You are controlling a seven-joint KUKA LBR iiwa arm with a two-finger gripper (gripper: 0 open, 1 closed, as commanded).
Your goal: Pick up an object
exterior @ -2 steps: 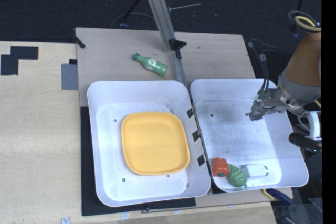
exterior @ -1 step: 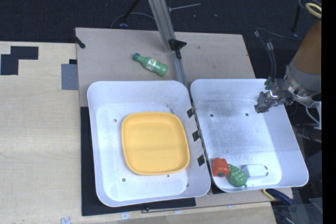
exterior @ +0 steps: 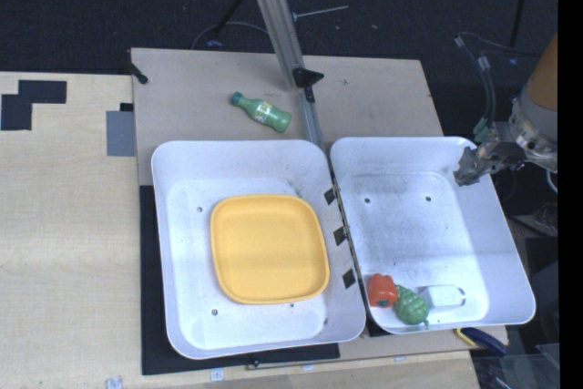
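Grey gripper (exterior: 470,168) seemingly over right bin's (exterior: 474,237) far rim.

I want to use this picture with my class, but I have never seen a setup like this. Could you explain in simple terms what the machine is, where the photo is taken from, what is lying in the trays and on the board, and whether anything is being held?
The photo comes from one fixed camera above a bench, looking down at a slant. The machine is a robot arm reaching in from the right; its grasping part, the tool, sits at the top right rim of the right bin. Nothing shows in its grip, and I cannot tell how it is set.

Two shallow white bins sit side by side. The left bin holds a yellow square plate. In the right bin's lower corner lie a small red item, a green item and a white item, too small to name. Behind the bins, a green bottle lies on its side on the board, near a slanted metal rail.
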